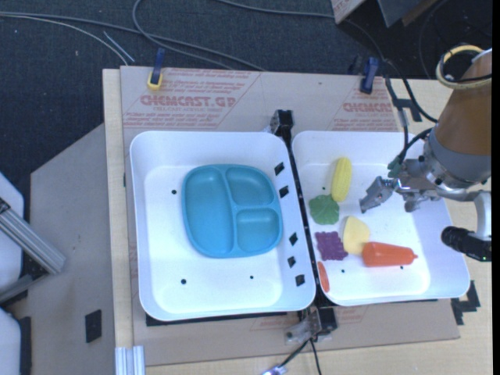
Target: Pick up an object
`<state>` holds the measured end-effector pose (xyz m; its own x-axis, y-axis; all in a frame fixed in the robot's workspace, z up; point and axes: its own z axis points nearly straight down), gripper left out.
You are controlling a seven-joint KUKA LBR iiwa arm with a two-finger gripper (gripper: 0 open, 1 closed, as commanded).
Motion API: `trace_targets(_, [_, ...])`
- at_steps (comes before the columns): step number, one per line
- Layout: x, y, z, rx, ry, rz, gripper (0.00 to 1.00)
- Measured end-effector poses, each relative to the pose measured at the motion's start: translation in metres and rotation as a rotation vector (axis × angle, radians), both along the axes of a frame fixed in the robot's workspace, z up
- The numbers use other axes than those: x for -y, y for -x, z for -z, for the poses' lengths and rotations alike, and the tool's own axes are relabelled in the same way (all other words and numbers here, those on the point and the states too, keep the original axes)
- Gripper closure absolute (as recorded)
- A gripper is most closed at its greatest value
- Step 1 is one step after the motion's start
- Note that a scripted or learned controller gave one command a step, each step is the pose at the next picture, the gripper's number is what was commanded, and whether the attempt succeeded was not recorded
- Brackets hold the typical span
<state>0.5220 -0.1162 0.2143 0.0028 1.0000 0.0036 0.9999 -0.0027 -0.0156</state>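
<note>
On the left, the left bin [148, 209] holds a blue divided plate [232, 209], lying flat near its middle. Past the dividing wall, the right bin [445, 276] carries the toy food: a green broccoli piece [323, 208] with a yellow corn cob [341, 178] just above it, a purple bunch of grapes [330, 245] below it, a pale yellow piece [355, 233] just beside the grapes, and an orange carrot [387, 254] touching that yellow piece on its right. A small orange-red item [323, 276] lies against the bin's lower left wall. My gripper [393, 197] hangs over the bin's bare floor, right of the corn and above the carrot, apart from both. My fingers are spread, with nothing between them
</note>
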Motion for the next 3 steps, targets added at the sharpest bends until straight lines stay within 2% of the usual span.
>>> trace_targets(1, [0.0,-0.003,-0.007,0.014,0.002,-0.003,0.0])
trace_targets(2, [0.005,0.001,0.038,0.009,0.001,-0.001,0.0])
trace_targets(3, [-0.003,0.003,0.084,0.009,0.0,-0.003,0.0])
